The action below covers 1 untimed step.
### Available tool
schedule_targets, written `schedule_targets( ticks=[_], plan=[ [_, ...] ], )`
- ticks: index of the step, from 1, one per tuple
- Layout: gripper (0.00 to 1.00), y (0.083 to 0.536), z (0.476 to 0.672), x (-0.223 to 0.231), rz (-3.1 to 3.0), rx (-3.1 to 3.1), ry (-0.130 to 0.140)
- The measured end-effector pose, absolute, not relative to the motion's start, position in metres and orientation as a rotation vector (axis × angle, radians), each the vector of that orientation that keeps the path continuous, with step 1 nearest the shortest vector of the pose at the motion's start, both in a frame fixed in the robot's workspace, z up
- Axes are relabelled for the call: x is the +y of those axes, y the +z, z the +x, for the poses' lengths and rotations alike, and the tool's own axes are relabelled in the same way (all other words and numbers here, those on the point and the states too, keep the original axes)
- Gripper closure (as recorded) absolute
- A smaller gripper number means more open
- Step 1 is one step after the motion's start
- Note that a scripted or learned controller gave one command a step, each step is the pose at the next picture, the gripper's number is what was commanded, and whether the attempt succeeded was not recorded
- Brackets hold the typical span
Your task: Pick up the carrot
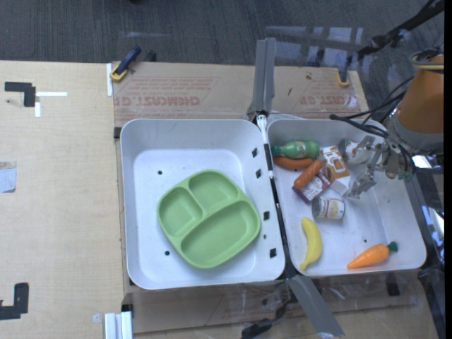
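The carrot [369, 256], orange with a small green top, lies flat near the front right corner of the right bin [395, 221]. My gripper [355, 169] hangs over the back right part of that bin, above and a little left of the carrot and well apart from it. Its metal fingers [361, 183] point down and to the left and look open, with nothing between them. The orange wrist band [424, 104] is at the right edge of the view.
The right bin also holds a green bottle [296, 149], two orange pieces [291, 163] [308, 174], a snack packet [332, 162], a small can [329, 208] and a banana [311, 242]. A green divided plate [208, 219] lies in the left bin [131, 189].
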<state>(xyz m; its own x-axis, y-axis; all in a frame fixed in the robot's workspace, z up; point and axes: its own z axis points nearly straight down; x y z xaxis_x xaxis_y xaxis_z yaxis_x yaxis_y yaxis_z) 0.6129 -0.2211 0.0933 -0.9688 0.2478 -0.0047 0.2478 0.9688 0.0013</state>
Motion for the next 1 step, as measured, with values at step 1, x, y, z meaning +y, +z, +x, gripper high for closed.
schedule_targets(
  ticks=[1],
  plan=[
    [0.0, 0.1279, 0.5319, -0.2216, -0.065, 3.137, 0.001]
  ],
)
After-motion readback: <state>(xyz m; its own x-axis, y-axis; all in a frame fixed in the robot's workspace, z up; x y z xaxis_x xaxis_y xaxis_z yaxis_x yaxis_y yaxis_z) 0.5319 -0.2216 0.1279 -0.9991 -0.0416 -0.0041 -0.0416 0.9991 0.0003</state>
